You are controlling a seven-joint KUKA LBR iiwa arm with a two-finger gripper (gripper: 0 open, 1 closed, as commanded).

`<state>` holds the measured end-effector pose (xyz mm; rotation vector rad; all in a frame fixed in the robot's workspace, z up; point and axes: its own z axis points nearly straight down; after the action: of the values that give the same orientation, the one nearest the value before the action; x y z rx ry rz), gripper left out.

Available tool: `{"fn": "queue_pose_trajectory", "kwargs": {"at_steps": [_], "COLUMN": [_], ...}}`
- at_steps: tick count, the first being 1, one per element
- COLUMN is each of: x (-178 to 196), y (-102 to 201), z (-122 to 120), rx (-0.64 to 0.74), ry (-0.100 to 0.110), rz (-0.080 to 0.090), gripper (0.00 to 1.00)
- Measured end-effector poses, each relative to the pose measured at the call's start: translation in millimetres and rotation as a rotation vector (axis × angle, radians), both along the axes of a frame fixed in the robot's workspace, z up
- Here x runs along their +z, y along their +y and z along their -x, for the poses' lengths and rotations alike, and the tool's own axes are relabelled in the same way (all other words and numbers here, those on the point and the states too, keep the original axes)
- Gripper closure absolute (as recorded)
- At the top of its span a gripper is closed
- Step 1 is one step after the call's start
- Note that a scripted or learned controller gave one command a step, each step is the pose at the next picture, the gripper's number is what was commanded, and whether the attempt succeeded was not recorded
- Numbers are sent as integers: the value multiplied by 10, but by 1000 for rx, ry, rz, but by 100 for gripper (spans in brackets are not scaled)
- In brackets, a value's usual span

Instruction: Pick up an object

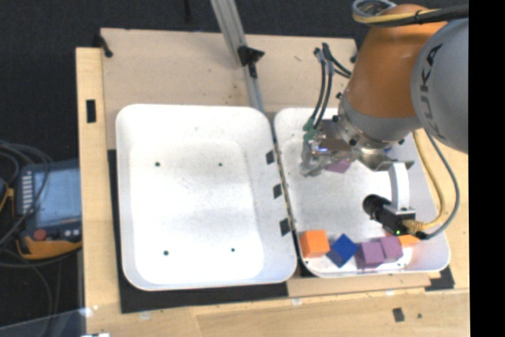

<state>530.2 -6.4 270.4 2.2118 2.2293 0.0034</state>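
Observation:
My gripper [319,159] hangs over the upper left part of the right bin [347,205], below the grey and orange arm. A small purple object [340,166] shows right beside the gripper, partly hidden by it; I cannot tell whether it is held or lies on the bin floor. Along the right bin's front edge sit an orange block [315,242], a blue block [342,249] and a purple block [379,252] in a row.
The left bin [193,197] lies beside the right one, with a divider between them. A slanted metal pole [225,8] rises behind the bins. A black cable fitting [387,211] hangs over the right bin's right side.

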Motion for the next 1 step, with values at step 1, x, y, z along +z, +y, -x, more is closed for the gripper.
{"fn": "queue_pose_trajectory", "kwargs": {"at_steps": [1], "x": [-148], "y": [429], "z": [-13], "rx": [-2], "ry": [5], "rz": [1], "gripper": [100]}}
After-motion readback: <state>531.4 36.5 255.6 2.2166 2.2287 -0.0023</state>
